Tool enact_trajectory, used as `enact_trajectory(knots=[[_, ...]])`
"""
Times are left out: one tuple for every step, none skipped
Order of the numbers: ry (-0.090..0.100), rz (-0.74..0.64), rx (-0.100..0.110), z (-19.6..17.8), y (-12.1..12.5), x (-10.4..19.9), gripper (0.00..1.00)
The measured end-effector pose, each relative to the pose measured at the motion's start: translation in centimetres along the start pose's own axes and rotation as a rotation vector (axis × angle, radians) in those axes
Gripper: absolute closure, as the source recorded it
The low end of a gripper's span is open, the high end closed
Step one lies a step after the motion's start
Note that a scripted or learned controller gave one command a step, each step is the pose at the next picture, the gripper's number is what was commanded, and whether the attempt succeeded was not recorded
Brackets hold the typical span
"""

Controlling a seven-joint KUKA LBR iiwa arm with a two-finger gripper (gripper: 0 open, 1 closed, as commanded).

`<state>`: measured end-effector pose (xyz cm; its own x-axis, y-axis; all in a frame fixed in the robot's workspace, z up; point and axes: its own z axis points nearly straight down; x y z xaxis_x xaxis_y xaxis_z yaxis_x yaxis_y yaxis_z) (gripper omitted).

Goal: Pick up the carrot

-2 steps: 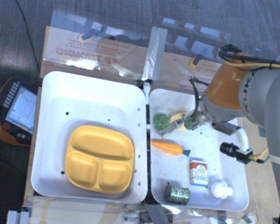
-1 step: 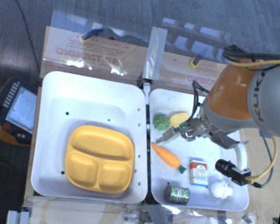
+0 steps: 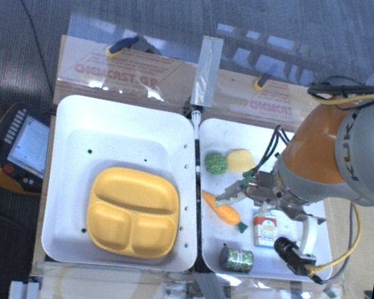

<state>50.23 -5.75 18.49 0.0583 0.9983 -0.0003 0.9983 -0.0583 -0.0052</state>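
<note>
Grey carpet behind, cardboard-lined surface [image 3: 135, 74] carrying two white bins: left bin [image 3: 79, 121] holding one yellow divided tray [image 3: 133, 211], right bin [image 3: 194, 248] holding the rest. One grey-and-orange arm [image 3: 327, 153] reaching in from 3 o'clock. One carrot [image 3: 221, 209] lying near the right bin's left wall, long axis running 10 to 4 o'clock, just at 8 o'clock from the tool [image 3: 236, 192]. Tool spread, grasping nothing, poised above the carrot's upper end. One carton [image 3: 265, 232], one can [image 3: 236, 259], one lemon [image 3: 240, 160], one green ball [image 3: 216, 162].
</note>
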Motion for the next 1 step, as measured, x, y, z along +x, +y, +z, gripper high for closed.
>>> enact_trajectory(knots=[[0.000, 0.000, 0.000, 0.00, 0.00, 0.00, 0.00]])
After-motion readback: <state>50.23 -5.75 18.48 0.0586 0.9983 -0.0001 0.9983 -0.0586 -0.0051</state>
